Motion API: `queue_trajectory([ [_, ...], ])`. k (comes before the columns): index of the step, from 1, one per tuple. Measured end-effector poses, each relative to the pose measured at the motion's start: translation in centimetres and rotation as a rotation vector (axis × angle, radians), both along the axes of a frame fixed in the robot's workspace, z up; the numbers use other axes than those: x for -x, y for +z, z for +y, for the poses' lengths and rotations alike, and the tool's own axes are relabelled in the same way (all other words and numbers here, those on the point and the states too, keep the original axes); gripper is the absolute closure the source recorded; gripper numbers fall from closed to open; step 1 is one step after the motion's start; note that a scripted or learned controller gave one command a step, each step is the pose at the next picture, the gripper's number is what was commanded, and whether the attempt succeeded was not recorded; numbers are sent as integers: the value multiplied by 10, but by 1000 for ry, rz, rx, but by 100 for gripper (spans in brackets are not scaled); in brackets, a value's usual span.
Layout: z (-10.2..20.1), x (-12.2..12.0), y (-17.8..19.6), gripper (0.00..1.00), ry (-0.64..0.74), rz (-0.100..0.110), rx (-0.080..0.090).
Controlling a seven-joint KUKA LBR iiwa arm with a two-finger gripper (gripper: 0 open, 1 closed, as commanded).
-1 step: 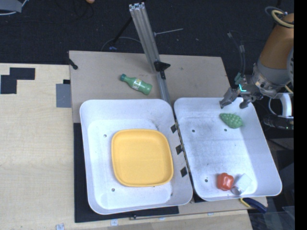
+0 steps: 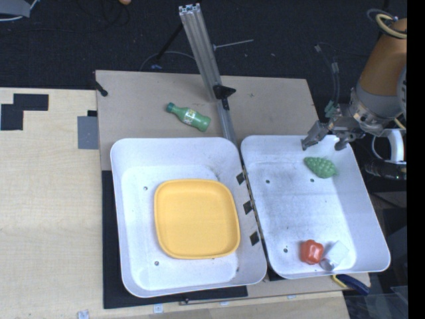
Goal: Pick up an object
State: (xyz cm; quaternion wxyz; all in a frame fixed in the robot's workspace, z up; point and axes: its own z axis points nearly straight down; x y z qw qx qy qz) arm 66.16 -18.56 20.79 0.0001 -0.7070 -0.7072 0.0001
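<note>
Approach step: two-finger gripper [image 2: 327, 137], fingers apart and holding nothing, hovers above knobbly green rubbery lump [image 2: 321, 167]; next needs descent and closure.

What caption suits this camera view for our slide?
End effector poised open above green toy in right bin; yellow plate fills left bin.

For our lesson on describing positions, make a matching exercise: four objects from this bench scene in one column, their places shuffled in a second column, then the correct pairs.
Objects
1. yellow plate
2. green bottle
3. green bumpy object
4. red object

Places
A. right bin, far end, just below the claw
B. on the bench behind the bins
C. right bin, near corner
D. left bin

Pairs: 1-D, 2-B, 3-A, 4-C
</note>
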Motion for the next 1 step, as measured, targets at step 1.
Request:
queue_trajectory([
  [1, -5, 5, -45, 0, 0, 3, 0],
])
